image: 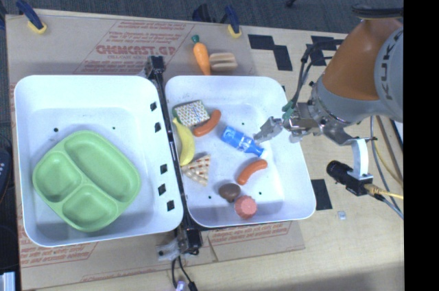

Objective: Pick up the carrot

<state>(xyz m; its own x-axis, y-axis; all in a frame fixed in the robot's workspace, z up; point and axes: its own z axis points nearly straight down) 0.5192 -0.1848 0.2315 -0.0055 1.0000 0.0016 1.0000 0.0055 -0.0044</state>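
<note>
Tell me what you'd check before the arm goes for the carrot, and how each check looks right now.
1. Carrot located: ok, it lies on the cardboard beyond the right bin.
2. Carrot free to grasp: not ok, a small sandwich sits right beside it.
3. Gripper near carrot: not ok, it hovers over the right bin by the blue packet.
4. Gripper carrying nothing: cannot tell.
5. Path to the carrot: ok, nothing tall between.

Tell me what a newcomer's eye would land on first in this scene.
The light green plastic divided plate dominates the left white bin. The right white bin holds a scatter of toy food, among it a yellow plastic banana and a blue packet. The orange plastic carrot lies outside on the cardboard behind the bins, while the grey arm's pincer hangs over the right bin's right side.
</note>
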